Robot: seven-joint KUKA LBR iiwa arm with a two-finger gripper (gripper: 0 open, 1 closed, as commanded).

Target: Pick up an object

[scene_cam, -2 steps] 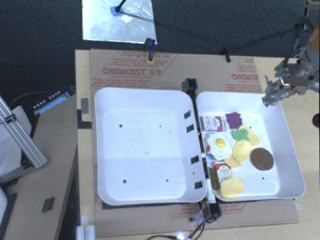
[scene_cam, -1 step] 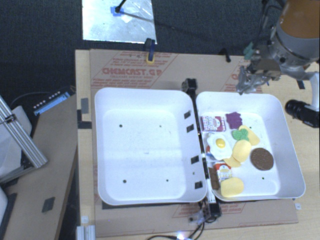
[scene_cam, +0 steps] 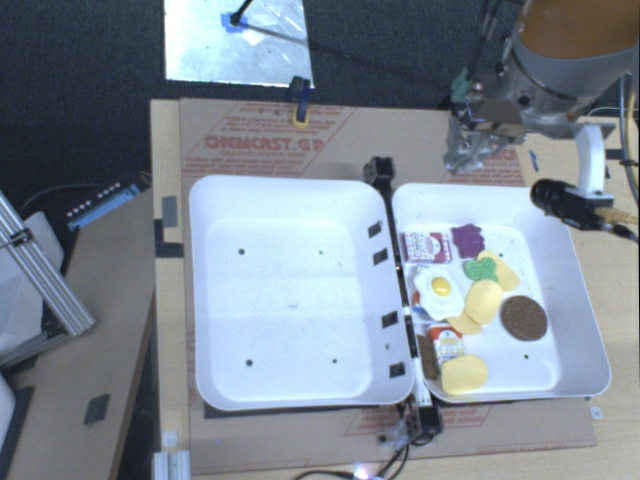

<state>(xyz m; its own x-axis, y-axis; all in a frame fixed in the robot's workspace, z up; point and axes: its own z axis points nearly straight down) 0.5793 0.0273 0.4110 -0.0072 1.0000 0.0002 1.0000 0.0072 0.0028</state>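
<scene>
Fingers [scene_cam: 468, 156], state unclear, hang behind the right bin [scene_cam: 575, 268], well apart from its toys [scene_cam: 478, 303]

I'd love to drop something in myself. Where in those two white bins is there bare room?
The left bin has bare floor across its whole width. In the right bin, toys crowd the middle: a fried egg, a purple piece, a brown disc, yellow pieces. Bare strips run along its right wall and far edge. The gripper hangs beyond the far rim.
</scene>
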